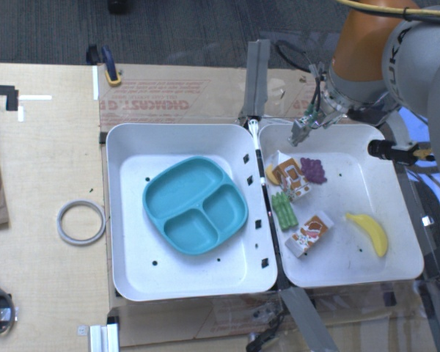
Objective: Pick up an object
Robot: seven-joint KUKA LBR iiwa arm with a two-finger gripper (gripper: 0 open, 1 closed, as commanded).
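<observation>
Left bin: one blue tray. Right bin: two cartons, one banana, grapes, one green item. Gripper at far edge, grasp state indiscernible.

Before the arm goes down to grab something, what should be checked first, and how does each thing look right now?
1. Things to pick lie in the right bin: ok. A banana, purple grapes, a green piece and two small cartons are there.
2. End effector is over that bin: ok, it hangs above the far edge.
3. End effector carries nothing: ok, no object shows at its tip.
4. Chosen item stands apart: ok for the banana; not ok for the grapes, which touch the upper carton.
5. Fingers ready for a grasp: cannot tell.
6. Left bin out of the way: ok, it holds just the blue divided plate.
</observation>
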